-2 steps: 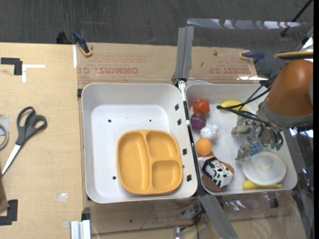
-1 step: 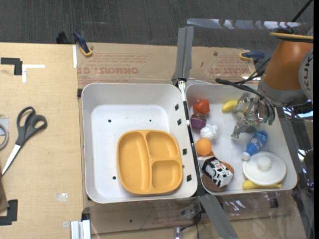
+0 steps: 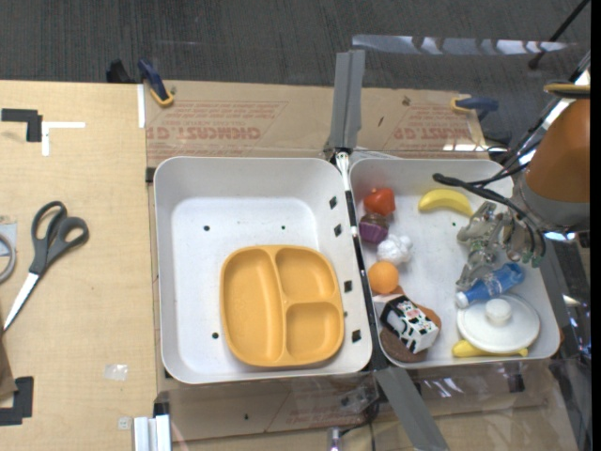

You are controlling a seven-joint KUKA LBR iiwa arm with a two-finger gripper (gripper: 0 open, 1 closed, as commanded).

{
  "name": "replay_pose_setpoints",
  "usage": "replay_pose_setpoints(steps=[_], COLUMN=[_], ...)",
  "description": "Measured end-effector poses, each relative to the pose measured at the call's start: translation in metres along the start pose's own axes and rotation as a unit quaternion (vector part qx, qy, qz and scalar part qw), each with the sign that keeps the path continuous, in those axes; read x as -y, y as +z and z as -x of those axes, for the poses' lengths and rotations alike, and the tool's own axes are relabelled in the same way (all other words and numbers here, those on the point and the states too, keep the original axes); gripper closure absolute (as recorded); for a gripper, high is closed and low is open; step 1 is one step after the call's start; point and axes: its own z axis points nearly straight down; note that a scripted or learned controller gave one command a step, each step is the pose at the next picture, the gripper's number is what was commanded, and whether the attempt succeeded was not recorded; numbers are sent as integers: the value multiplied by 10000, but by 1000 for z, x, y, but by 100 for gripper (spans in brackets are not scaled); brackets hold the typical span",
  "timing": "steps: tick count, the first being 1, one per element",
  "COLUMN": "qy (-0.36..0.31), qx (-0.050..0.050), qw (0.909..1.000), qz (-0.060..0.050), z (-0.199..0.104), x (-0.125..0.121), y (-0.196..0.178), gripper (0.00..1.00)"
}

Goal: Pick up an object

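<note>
Hovered low in the right bin (image 3: pixel 540 280), at the right of the frame: pincer (image 3: pixel 490 242), spread of its tips impossible to tell, nothing visibly between them. Lay just below it, a blue bottle (image 3: pixel 490 286), then a white lid (image 3: pixel 499 321); a banana (image 3: pixel 444 201) to the upper left. Judged early in the task: nothing lifted, grasp and raise both left to do.

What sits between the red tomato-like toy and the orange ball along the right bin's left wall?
In the camera view, a purple toy and a white crumpled lump lie between the red toy and the orange ball.
</note>
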Motion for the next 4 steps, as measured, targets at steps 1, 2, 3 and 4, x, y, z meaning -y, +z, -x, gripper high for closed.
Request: replay_pose_setpoints(steps=[1,2,3,4], qy=[-1,-10,839,827], qx=[22,33,37,42], qw=[10000,10000,9965,9966], qz=[-29,-18,-38,-44], z=[1,2,-27,-26], x=[2,0,-5,-5], y=[-7,-8,0,-8], gripper=[100,0,0,100])
